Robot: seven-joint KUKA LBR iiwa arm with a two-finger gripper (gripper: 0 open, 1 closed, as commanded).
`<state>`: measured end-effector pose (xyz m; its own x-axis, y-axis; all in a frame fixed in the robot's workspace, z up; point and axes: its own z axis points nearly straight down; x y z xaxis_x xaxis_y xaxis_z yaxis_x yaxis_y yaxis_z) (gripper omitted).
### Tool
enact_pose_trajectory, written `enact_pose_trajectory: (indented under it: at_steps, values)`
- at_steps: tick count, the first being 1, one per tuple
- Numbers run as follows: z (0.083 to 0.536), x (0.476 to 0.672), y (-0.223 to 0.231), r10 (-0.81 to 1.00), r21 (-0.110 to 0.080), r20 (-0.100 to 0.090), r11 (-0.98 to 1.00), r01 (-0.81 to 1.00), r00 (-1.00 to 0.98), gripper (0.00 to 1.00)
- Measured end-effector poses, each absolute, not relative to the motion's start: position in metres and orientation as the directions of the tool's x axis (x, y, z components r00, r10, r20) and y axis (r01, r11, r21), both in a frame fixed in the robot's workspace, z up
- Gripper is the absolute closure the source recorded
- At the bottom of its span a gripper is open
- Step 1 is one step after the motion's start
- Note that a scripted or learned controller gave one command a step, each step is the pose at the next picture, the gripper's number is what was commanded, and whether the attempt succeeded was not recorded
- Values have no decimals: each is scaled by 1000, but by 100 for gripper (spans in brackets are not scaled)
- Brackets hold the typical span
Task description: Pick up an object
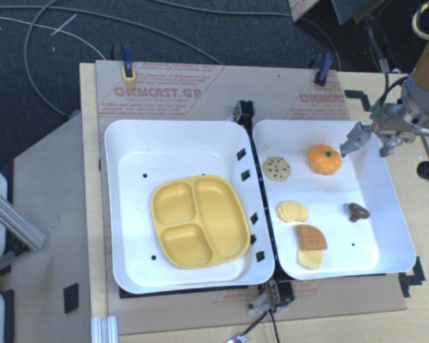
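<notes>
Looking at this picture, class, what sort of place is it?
Probably a robotics lab test bench: two white bins clamped to a board, toy food like the orange, and a robot hand over them.

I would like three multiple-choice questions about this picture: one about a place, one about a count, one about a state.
1. Where does the yellow divided plate lie?
A. left bin
B. right bin
C. on the bench outside the bins

2. How many objects lie in the right bin?
A. three
B. five
C. seven

3. What is the end effector doing?
A. holding the orange
B. pressing on the cookie
C. hanging by the bin's upper right, holding nothing

Answers: 1 A, the plate sits in the left bin. 2 B, orange, cookie, cracker, waffle piece, brown lump. 3 C, nothing is between its fingers.
</notes>
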<state>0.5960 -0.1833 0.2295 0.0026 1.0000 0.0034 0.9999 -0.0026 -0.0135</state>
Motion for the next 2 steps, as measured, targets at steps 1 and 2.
enact_pose_trajectory:
  at_steps: [1,2]
  values:
    - [237,599,-183,1000,-1,0,1,1000,-1,0]
    - [189,594,-191,1000,-6,2,-1,1000,1,0]
